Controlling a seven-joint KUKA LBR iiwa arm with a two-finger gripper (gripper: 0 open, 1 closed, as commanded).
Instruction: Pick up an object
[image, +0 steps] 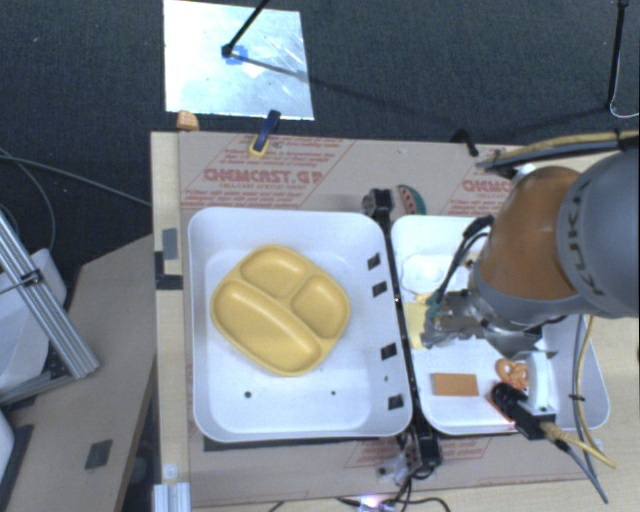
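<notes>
Bench (300, 165), cardboard-topped, spanning the middle of the frame. Arm (560, 250), grey with an orange band, entering from the right and covering the upper right of the right-hand bin. Left bin (215, 400), white and shallow, centre-left. Right bin (440, 415), white, lower right of centre. Yellow divided tray (280, 308), three compartments, lying in the left bin with its long axis running upper left to lower right. Gripper (437, 325), low over the left part of the right bin; whether its fingers are spread or pressed together cannot be told, and nothing is seen between them. Tan flat rectangle (454, 384), in the right bin, just below and slightly right of the gripper, long axis left to right: judged the nearest candidate for the pick. Small orange item (514, 374), right of the rectangle, partly hidden. White rounded object (422, 270), above the gripper, indistinct.
</notes>
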